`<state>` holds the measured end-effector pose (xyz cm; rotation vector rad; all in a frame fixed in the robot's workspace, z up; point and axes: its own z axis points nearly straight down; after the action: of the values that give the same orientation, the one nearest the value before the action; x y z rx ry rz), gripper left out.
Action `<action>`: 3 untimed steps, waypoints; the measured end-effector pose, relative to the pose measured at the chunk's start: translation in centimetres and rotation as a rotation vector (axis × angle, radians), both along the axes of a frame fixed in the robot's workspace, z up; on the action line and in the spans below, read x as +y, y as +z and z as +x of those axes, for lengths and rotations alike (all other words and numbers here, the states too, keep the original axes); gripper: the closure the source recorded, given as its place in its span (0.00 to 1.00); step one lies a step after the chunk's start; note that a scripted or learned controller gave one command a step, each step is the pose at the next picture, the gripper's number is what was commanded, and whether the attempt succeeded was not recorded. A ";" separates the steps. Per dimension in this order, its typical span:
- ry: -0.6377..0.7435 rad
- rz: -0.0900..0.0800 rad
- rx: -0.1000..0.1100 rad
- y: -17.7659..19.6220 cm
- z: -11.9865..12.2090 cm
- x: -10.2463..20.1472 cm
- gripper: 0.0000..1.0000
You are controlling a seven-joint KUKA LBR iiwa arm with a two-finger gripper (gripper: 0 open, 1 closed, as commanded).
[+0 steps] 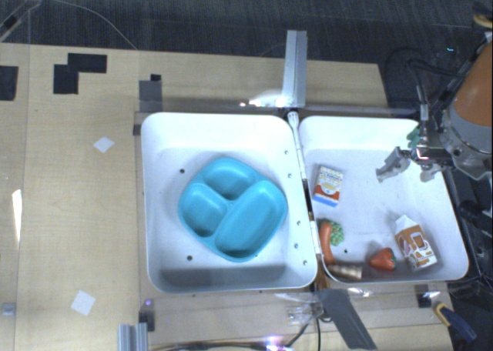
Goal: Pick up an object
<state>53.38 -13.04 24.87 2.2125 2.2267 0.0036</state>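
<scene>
Right bin (439,188), near edge: 1 brown roll (346,271), 1 red strawberry-like piece (383,260), 1 tilted orange-and-white carton (416,244), 1 carrot (326,237) by the divider. Mid-bin: 1 small white-and-orange box (328,185), upright, left of the gripper (406,165) and well apart from it. Gripper over the bin's right side, fingers spread, nothing between them. Left bin (166,188): 1 blue 3-compartment plate (233,208), centred. Beyond: wooden bench (69,188) with black markings.
</scene>
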 end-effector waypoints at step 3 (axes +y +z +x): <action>-0.074 -0.001 -0.001 -2.3 -4.1 -4.7 0.00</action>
<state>49.33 -17.73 22.58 2.2923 2.1423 0.0036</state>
